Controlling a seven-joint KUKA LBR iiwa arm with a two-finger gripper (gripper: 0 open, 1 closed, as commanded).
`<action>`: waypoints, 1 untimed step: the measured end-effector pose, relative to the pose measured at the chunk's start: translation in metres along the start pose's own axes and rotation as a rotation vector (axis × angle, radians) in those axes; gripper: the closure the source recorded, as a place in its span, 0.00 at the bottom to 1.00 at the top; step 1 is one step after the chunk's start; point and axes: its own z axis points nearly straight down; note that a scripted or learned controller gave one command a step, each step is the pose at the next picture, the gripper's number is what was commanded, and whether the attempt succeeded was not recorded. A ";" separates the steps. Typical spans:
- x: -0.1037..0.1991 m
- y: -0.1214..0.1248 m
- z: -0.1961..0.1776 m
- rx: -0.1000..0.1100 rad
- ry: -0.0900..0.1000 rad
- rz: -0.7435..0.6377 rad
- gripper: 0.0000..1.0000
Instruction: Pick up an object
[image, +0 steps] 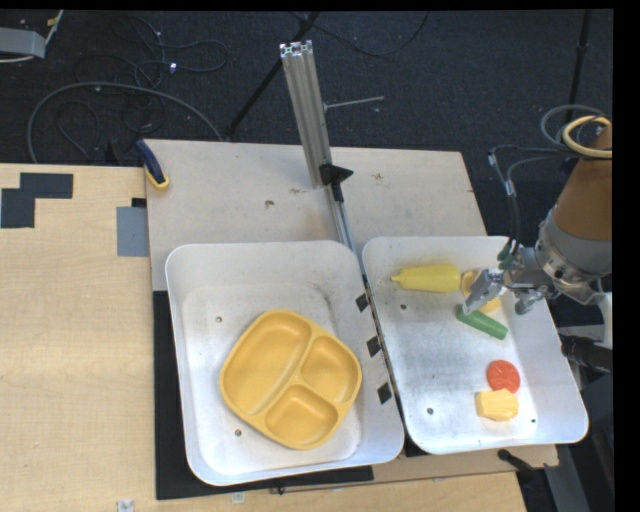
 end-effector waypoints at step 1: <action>-0.009 -0.005 0.053 0.001 0.000 0.000 0.00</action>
